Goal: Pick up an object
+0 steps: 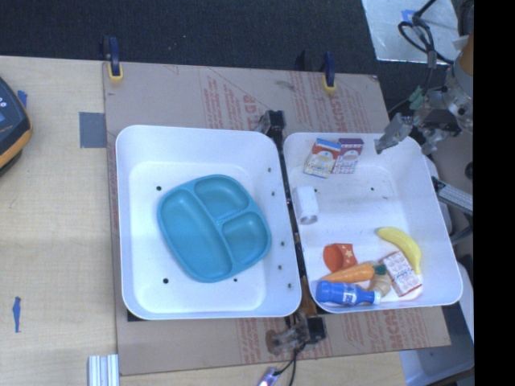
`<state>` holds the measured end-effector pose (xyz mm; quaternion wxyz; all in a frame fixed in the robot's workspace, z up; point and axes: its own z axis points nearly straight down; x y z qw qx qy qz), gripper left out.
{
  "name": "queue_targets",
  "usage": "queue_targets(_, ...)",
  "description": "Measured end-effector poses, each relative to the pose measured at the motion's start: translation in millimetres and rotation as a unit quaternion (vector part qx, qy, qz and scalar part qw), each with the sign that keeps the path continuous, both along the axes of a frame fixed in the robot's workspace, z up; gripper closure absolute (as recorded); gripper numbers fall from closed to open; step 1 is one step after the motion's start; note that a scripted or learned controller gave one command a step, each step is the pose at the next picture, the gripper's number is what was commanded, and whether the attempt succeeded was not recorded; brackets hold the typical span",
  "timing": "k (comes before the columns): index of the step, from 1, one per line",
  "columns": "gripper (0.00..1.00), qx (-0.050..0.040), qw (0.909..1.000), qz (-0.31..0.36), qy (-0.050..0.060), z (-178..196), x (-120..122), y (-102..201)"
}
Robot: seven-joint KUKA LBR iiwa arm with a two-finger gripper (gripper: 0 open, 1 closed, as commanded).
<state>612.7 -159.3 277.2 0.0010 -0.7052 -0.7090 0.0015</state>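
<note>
A single camera sits fixed above the bench (56,240) and looks down on it at a slant, from the bench's near edge toward its far edge, where dark floor shows beyond. It stands far enough back to take in both white bins whole: the left bin (133,215) sits near the middle of the view, the right bin (438,215) reaches toward the view's right side. The cardboard sheet (201,95) under the bins is seen almost entire, with bare bench along the left. The arm (438,111) enters at the upper right, beside the right bin's far right corner.
</note>
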Motion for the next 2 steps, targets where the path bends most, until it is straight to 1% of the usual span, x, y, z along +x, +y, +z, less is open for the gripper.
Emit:
queue_targets(1, 0.0, 0.0002, 1.0, 0.0, 0.001, -106, -96, 20)
queue_targets(2, 0.0, 0.0004, 1.0, 0.001, 0.0, -146, -101, 66)
